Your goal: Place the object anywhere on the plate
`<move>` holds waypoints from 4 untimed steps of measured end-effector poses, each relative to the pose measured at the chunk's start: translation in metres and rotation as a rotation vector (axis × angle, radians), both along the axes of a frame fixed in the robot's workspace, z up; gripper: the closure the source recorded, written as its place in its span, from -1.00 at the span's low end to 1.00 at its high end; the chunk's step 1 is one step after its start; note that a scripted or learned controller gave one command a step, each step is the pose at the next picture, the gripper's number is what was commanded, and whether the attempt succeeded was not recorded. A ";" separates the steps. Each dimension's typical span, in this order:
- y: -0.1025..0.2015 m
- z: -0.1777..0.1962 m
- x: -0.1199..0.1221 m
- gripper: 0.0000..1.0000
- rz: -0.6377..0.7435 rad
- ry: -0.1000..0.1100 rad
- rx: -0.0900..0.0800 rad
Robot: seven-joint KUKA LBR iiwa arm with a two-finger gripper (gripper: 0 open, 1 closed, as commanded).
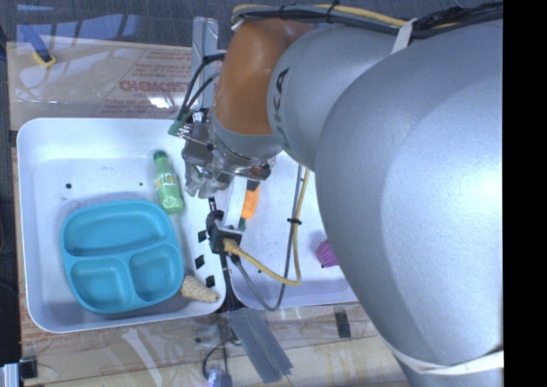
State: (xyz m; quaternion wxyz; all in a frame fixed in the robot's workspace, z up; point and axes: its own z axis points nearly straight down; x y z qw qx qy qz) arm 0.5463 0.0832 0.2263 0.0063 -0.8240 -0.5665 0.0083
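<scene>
My arm (410, 146) looms nearest, my hand (209, 178) over the bins' divide, grip state I cannot tell; the bottle (167, 180) lies beside the plate (120, 253), likely light, stiff, slick, best gripped across its body.

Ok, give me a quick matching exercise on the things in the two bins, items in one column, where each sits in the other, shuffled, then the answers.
Items:
1. blue plate
2. green bottle
3. orange object
4. pink object

Places:
A. right bin, partly hidden at the arm's edge
B. left bin, just beyond the plate's far right corner
C. right bin, just below the wrist
D. left bin, near side

Pairs: 1-D, 2-B, 3-C, 4-A
</scene>
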 end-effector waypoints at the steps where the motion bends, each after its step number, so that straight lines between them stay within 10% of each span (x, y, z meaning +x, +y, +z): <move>1: 0.000 0.000 0.000 -1.00 0.000 0.000 0.000; 2: 0.036 -0.110 -0.051 -1.00 -0.043 -0.013 -0.002; 3: 0.034 -0.100 -0.050 1.00 -0.040 -0.017 -0.006; 4: 0.035 0.087 0.002 1.00 -0.525 -0.017 -0.007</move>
